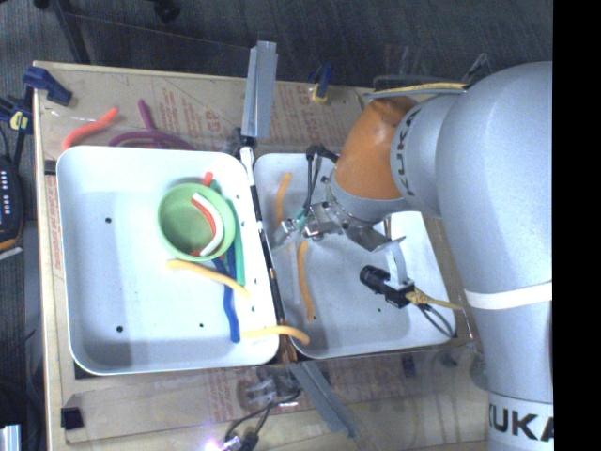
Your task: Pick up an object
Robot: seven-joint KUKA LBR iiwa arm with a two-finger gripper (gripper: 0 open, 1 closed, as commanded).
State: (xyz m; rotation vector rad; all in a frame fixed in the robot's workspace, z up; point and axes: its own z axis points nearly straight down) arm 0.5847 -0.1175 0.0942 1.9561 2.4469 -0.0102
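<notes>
The arm (488,205) reaches in from the right over the right bin (427,332), its orange band (371,158) above the wrist. The gripper (299,222) sits low near the right bin's left wall. Whether it is wide, narrow or holding anything cannot be told; the wrist body hides much of it.

Right bin: a thin orange strip (303,285) lies lengthwise on the floor just below the gripper, slim and slightly bowed. A second short orange piece (283,195) lies near the upper left corner, beside the gripper.

Left bin (103,252): a green bowl (192,222), upright, with a red and white curved piece inside it. A yellow strip (208,274) and a blue strip (231,313) lie below the bowl. Another yellow piece (277,332) appears to rest across the divide between the bins.
</notes>
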